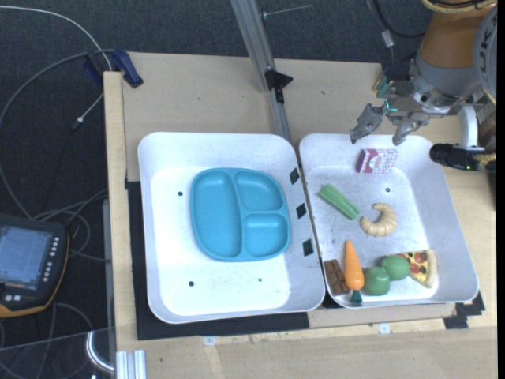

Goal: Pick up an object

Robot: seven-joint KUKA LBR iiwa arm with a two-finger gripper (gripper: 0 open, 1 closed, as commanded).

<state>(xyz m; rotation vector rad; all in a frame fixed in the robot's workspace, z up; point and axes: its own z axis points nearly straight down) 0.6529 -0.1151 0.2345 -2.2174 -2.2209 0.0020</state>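
The small purple and white carton (375,161) lies flat at the back of the right white plastic bin (450,212), near its far rim, and it is the item closest to the two-finger gripper (383,130). The gripper hangs just beyond that carton over the bin's back edge, its two grey fingers (365,125) spread apart with nothing between them, so it is open and carries no load. Above it the grey wrist and the orange band of the arm (454,30) come in from the upper right. Nearer the middle of the same bin lies a green pod-shaped toy vegetable (338,200), tilted on a diagonal, and just beside it to the right rests a tan curved croissant toy (380,219). Along the bin's front edge sit an orange toy carrot (353,267), a brown chocolate bar piece (334,276) touching the carrot's left side, two round green toy pieces (387,275) close together, and a toy pizza slice (419,265) just right of them. The left white bin (162,212) holds a blue plastic plate with three compartments (240,213), lying flat in the middle. Both bins rest side by side on a pale wooden bench (197,93). Off the bench to the left, on the dark floor, sits a handheld control pendant with a screen (28,263).
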